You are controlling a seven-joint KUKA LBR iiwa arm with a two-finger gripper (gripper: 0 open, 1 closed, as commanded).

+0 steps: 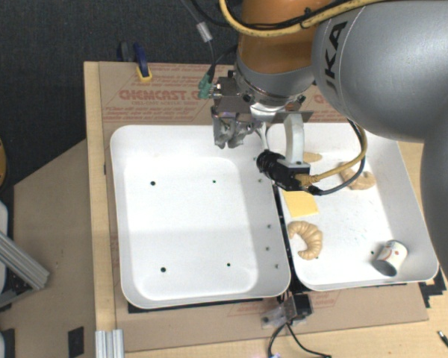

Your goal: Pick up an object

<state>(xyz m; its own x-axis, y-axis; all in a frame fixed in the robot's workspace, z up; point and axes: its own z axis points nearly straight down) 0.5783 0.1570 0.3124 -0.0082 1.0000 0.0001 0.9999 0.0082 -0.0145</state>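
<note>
My gripper (230, 134) hangs over the far edge of the left bin (134, 200), near its back right corner. I see nothing in it. The objects lie in the right bin (414, 200): a yellow wedge-shaped block (301, 203) by the divider and a tan croissant (307, 240) in front of it. A white and grey cup-like piece (389, 257) sits at the front right, and a beige item (362, 180) is partly hidden behind a cable. All of them are to the right of the gripper and nearer the camera.
A black connector with a tan cable (282, 170) hangs from the wrist over the divider between the bins. The large grey arm (403, 58) covers the back right of the bench. A blue and yellow clamp (141, 60) sits on the brown board behind the left bin.
</note>
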